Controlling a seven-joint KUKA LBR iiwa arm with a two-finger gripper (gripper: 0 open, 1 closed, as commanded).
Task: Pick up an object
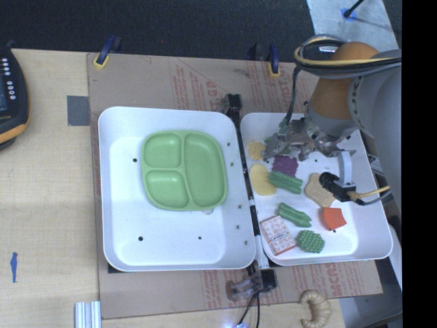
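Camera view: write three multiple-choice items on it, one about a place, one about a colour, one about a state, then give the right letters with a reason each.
1. Where does the green divided plate lie?
A. in the left bin
B. in the right bin
C. on the bare bench

2. What colour is the small block near the right bin's right side?
A. blue
B. orange-red
C. white

3. How does the gripper stand?
A. lifted high over the left bin
B. parked off the bench
C. down in the right bin among the items

Answers: 1 A, the plate rests inside the left bin's walls. 2 B, the block is plainly orange-red. 3 C, it sits low above the purple piece.
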